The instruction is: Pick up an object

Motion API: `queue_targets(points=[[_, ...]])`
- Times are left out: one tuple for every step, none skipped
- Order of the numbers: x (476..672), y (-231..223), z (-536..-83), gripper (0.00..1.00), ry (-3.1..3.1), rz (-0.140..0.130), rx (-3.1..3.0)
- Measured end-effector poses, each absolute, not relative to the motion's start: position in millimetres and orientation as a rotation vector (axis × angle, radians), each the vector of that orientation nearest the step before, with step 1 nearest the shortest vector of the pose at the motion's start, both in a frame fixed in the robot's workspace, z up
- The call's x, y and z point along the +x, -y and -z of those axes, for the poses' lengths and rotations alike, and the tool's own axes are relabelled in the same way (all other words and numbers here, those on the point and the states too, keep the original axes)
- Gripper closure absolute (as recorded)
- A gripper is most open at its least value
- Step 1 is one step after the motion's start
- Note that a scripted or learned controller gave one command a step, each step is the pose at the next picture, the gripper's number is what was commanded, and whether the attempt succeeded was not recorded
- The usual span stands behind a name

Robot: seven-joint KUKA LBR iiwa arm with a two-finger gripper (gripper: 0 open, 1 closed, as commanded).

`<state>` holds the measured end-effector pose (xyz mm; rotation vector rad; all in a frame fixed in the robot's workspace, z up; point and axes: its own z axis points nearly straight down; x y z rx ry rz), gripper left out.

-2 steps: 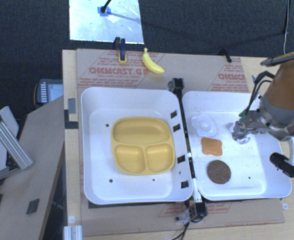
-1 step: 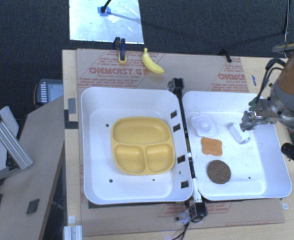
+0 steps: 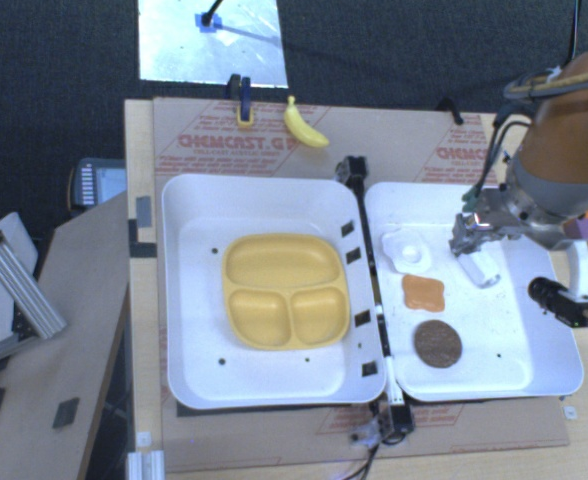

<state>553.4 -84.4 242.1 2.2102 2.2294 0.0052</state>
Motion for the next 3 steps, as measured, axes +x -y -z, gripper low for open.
queue_targets(points=[[556.7,30.1,-249.4,1.00,-2.232,-0.005,2.209],[563.3,-21.8,-255.1,1.00,-2.233,-0.005,2.210],[568.1,-76.0,-258.5,1.00,-2.233,-0.006,2.210]])
